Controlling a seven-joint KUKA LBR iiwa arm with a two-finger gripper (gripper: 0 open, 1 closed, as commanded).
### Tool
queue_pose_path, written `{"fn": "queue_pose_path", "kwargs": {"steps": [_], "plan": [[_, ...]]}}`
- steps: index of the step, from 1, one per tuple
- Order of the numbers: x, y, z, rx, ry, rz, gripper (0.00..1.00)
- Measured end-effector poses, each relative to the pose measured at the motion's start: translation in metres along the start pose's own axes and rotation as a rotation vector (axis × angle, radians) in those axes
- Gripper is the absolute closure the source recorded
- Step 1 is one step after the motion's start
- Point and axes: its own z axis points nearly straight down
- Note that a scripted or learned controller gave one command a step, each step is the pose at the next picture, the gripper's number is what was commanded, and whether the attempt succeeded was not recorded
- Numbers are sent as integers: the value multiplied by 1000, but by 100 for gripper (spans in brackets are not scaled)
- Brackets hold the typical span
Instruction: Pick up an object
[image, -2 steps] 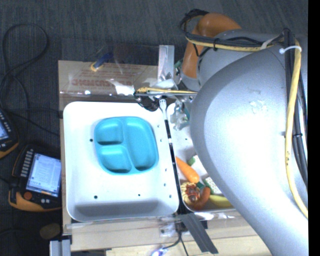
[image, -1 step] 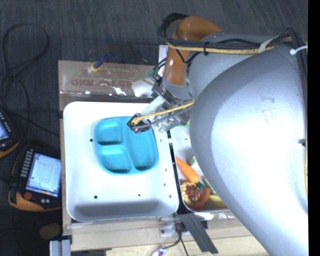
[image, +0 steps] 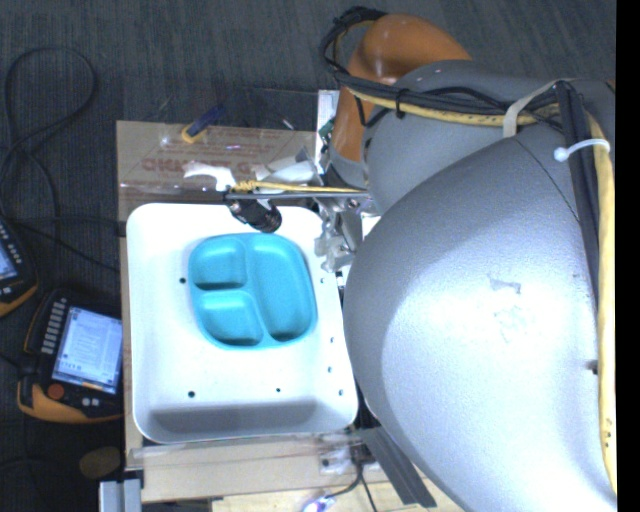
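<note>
The arm (image: 480, 300) hides the right bin (image: 370, 222) (nearly all of it) and runs off the frame's right edge.

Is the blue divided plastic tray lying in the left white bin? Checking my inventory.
Yes, the blue divided plastic tray lies flat inside the left white bin.

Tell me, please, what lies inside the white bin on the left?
Inside the white bin lies a blue tray with three compartments, near the far wall. Nothing shows in its compartments. The grey arm covers the bench to the right of this bin, so what lies there cannot be seen.
</note>
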Motion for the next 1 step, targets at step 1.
{"fn": "queue_pose_path", "kwargs": {"steps": [1], "plan": [[-58, 26, 38, -2, -2, 22, 100]]}}
